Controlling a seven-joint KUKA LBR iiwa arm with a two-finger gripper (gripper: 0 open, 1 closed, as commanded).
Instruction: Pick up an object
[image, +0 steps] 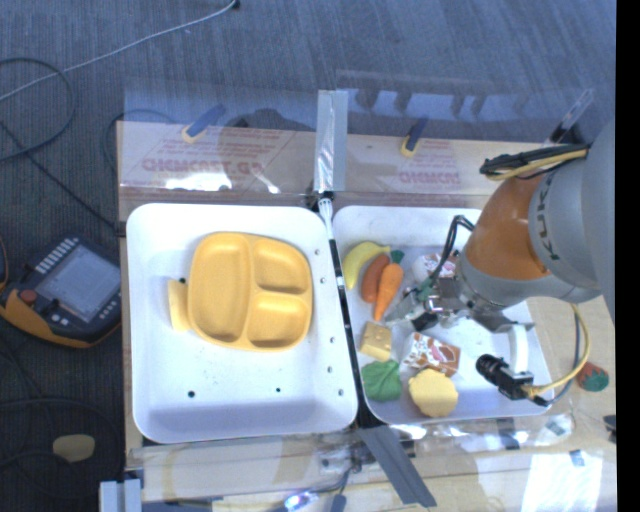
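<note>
The right bin (530, 345) holds several toy foods. An orange carrot (383, 282) leans against a yellow fruit (358, 260) at the bin's upper left. A pale cheese wedge (376, 342), a green leafy piece (381, 380), a yellow lump (433, 393) and a red-and-white packet (432, 354) lie lower down. My gripper (426, 303) is low over the bin's middle, just right of the carrot and above the packet. The arm's grey body and orange band (505, 240) hide the bin's right part.
The left bin (150, 390) carries a yellow divided plate (249, 290). A raised divider (338, 300) separates the two bins. A black fitting with a cable (500, 372) hangs at the right bin's lower right. A handheld pendant (65, 290) lies on the floor at left.
</note>
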